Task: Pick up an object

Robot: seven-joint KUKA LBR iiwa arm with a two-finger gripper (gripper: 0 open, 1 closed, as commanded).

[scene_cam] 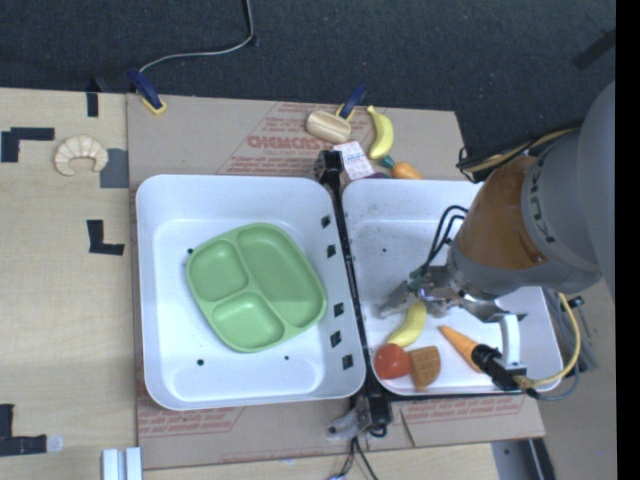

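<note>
Camera view: fingers (408, 296) spread open, touching the yellow banana's (408, 325) upper end, gripping nothing.

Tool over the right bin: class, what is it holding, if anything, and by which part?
It cannot be told. The tool sits right by the banana's upper end, but no grip shows.

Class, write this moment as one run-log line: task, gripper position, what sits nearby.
task: pick up an object | gripper: low in right bin, above banana | nearby: tomato, carrot | left bin: green tray
</note>
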